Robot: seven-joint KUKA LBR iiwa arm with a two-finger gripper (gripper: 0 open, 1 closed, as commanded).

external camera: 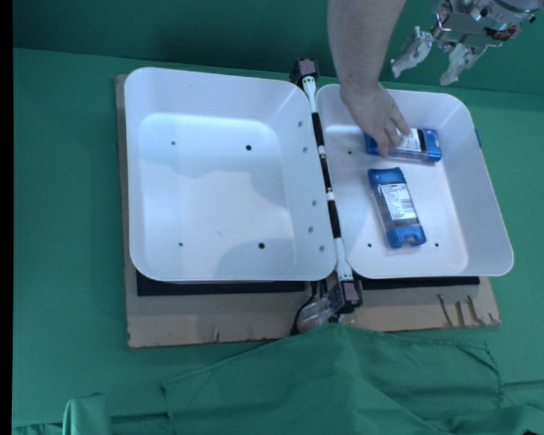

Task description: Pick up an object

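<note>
while the gripper point(438, 54) hangs above the bench at about one o'clock, beyond the far rim of the right bin point(490, 216), its two pale fingers point(412, 53) are spread apart with nothing between them, so it is released. the grey arm enters from the upper right corner of the camera view. a person's bare forearm reaches down from twelve o'clock, and the hand point(374, 111) rests inside the right bin with its fingertips on a blue packet point(415, 145) that lies crosswise toward the bin's far side. just beside it, toward six o'clock and not touching, a second blue packet point(396, 207) with a pale printed label lies lengthwise near the bin's middle. the left bin point(145, 152) sits at nine o'clock from the right one, the two touching along a black and white rod point(325, 179) between them. both bins rest on a cardboard sheet point(208, 320) over green cloth point(63, 243), and a loose green fabric fold point(344, 379) lies at six o'clock.
</note>
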